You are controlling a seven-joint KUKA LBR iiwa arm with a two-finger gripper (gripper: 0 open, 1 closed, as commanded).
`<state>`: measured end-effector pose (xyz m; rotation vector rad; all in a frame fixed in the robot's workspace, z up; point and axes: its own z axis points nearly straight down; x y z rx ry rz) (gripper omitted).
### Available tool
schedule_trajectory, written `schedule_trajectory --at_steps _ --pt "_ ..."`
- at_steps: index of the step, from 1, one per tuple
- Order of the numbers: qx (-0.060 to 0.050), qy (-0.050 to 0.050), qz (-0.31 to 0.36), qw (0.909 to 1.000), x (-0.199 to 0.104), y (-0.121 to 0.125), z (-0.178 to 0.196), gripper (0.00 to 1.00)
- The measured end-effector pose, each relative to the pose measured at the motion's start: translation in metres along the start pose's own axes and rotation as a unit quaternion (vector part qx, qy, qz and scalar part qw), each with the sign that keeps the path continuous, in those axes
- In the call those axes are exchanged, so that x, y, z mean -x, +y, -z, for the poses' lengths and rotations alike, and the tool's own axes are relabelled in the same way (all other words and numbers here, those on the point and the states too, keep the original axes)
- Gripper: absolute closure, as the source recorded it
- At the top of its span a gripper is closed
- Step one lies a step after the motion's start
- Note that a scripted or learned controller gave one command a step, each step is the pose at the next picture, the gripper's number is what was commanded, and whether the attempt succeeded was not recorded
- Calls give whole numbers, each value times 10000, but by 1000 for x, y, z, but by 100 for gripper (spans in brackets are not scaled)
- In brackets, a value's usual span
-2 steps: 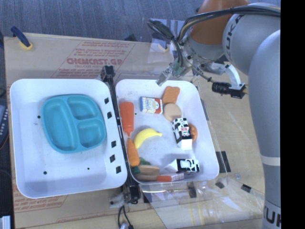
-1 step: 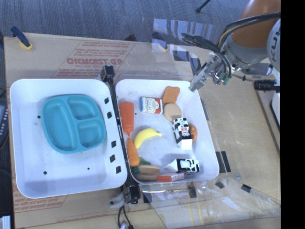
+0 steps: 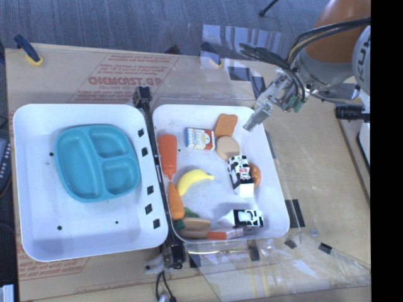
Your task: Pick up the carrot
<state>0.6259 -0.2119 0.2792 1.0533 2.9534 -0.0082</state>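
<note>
The carrot (image 3: 175,201), orange with a green top at its near end, lies along the left wall of the right bin (image 3: 277,194), just below a long red-orange sausage (image 3: 167,155). A yellow banana (image 3: 194,180) lies right beside it. My gripper (image 3: 257,114) hangs over the far right corner of that bin, well away from the carrot, and I see nothing in it. The grey arm with its orange band (image 3: 340,8) reaches in from the upper right.
The right bin also holds a small juice box (image 3: 199,138), an orange biscuit (image 3: 225,125), a bun (image 3: 227,146), two cow-print cartons (image 3: 240,172) (image 3: 247,218) and a sandwich (image 3: 196,226). A blue divided plate (image 3: 97,162) sits in the left bin (image 3: 31,231).
</note>
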Motion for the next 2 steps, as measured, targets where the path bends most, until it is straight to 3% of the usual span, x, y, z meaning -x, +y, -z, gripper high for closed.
schedule_trajectory --at_steps 1,2 --pt "-12 8 -746 9972 15 13 45 0" --pt "-5 9 -785 9969 19 15 68 0"
